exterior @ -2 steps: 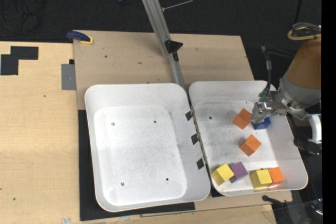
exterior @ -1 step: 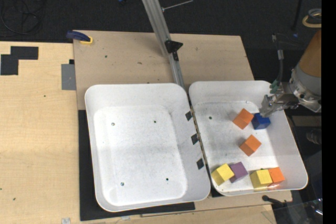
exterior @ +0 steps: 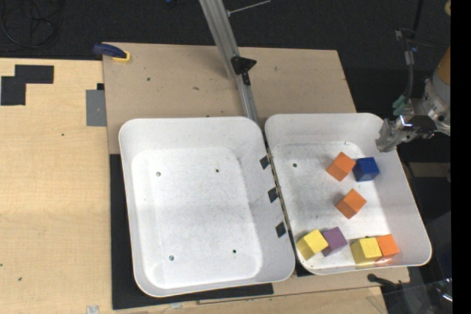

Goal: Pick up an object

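Note:
In the right bin (exterior: 309, 130) lie several small cubes. An orange cube (exterior: 340, 165) touches a blue cube (exterior: 366, 169) near the bin's right side. Another orange cube (exterior: 351, 203) sits below them. Along the front wall rest a yellow cube (exterior: 313, 243), a purple cube (exterior: 334, 239), a second yellow cube (exterior: 365, 250) and an orange cube (exterior: 386, 245). My gripper (exterior: 390, 134) hangs at the bin's upper right rim, to the right of and above the blue cube, with nothing seen between its tips.
The left bin (exterior: 147, 136) stands beside the right one, joined by black clips (exterior: 271, 194). A slanted aluminium rail (exterior: 221, 26) rises behind the bins. A blue-and-yellow clamp (exterior: 112, 51) sits at the board's far left corner.

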Tool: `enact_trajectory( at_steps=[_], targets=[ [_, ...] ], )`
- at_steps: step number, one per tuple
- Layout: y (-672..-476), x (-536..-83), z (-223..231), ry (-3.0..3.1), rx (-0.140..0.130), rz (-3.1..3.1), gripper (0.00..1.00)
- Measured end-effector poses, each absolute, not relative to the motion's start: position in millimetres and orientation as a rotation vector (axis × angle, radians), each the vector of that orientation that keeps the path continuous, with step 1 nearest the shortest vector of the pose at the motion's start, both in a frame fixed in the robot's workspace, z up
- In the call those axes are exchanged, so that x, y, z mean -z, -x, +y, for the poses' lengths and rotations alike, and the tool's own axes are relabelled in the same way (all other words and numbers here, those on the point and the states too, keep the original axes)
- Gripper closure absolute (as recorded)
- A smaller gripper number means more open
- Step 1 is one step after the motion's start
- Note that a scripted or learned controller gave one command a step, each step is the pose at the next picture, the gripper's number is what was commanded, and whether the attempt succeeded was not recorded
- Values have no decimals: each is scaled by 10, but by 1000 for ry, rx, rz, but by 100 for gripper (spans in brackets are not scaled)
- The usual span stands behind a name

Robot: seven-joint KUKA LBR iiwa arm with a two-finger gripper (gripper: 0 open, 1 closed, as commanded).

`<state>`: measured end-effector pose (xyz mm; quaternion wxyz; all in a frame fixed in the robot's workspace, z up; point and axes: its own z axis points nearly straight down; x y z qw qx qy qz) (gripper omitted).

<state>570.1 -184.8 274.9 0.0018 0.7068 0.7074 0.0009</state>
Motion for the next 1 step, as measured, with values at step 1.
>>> enact_trajectory(
  at_steps=[1],
  targets=[
    [-5707,-2712,-1294,-2219,0,2229,100]
  ],
)
